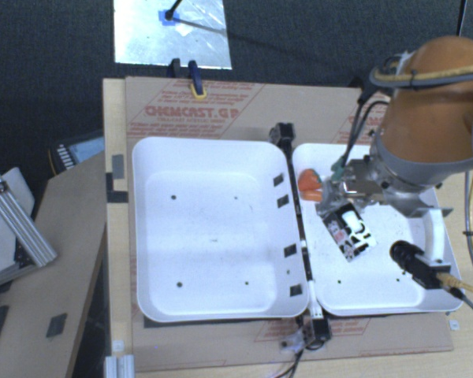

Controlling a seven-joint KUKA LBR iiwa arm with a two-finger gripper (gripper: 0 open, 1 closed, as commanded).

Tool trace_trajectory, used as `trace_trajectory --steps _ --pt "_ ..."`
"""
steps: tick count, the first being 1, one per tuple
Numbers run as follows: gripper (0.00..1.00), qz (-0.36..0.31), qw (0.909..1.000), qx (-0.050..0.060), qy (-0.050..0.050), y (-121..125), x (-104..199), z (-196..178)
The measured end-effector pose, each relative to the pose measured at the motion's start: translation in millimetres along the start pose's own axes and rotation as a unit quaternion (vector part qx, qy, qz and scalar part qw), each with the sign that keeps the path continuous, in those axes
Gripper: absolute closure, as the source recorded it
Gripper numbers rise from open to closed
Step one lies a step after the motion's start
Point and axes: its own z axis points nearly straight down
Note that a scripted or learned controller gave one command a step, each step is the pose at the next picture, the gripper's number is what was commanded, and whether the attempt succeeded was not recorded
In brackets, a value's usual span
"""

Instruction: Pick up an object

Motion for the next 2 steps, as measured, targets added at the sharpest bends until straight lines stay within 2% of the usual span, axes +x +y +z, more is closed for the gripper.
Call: trace_trajectory --steps 1,2 --pt "1.00 -0.004 1.0000 -0.007 0.001 54.4 27.4 -100.1" --pt "1.00 -0.005 1.0000 -0.002 0.002 27.0 87.5 -142.2"
